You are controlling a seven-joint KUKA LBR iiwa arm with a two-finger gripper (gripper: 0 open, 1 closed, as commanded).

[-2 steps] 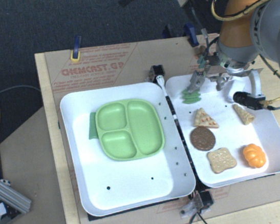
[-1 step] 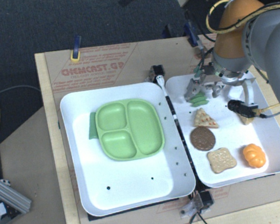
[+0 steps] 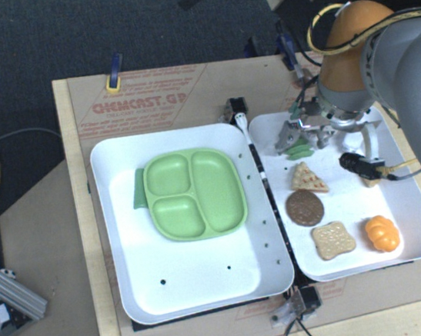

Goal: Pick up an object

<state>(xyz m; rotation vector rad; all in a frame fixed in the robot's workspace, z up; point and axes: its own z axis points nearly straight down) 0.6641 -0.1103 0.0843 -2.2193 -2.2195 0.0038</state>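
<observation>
White plastic makes both bins, which sit side by side on a brown board. Nearest to the camera, in the right bin (image 3: 419,239), there is a slice of toast (image 3: 333,239) and beside it, to the right, an orange piece of toy food (image 3: 381,232) close to the front rim. A little further back lies a round brown cookie (image 3: 305,208), just behind the toast. Behind the cookie lies a triangular pizza slice (image 3: 308,178), nearly touching it.

In the left bin (image 3: 132,275) a green plate (image 3: 195,192) with three compartments lies flat in the far half of the bin.

Further back in the right bin, the gripper (image 3: 305,136) is low over the far left corner, just behind the pizza slice. A small green thing (image 3: 296,149) shows under it, but I cannot tell if the jaws are wide, narrow, or closed on this thing, because the metal parts hide them. A black part with a yellow cable (image 3: 362,166) hangs to the right of the gripper. Above the wrist is the orange band (image 3: 351,35), and the grey arm (image 3: 406,66) goes out to the right.
</observation>
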